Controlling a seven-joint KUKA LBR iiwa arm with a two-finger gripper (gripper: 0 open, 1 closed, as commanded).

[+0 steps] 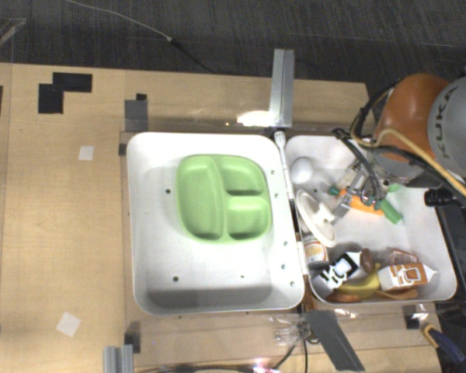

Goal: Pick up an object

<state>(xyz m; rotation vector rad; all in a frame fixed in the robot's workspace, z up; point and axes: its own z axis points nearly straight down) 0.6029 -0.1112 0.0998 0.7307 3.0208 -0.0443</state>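
The arm reaches into the right bin from the right, and its gripper hangs low over the middle of that bin, amid cables and metal fittings. Whether it is open or closed I cannot tell; the tip is too cluttered and small to read. Nothing can be seen caught in it, so by my reckoning the pick is not yet made.

Taking the gripper as the mark: just below and to its right lies a toy carrot, orange with a green top, touching or nearly touching the tool (I cannot say which). To the gripper's left sits a white ball near the bin's dividing wall, and below that a white dish tilted on edge. Farther toward the near wall of the bin, well apart from the gripper, are a black-and-white packet, a banana beneath it and a small orange-and-white carton to the right.

The left bin holds a green divided tray, well away from the gripper.

The carrot looks the likeliest object, being closest. The approach seems largely done; what remains, as I judge it, is to close on the piece, confirm the grasp and lift it clear of the bin.
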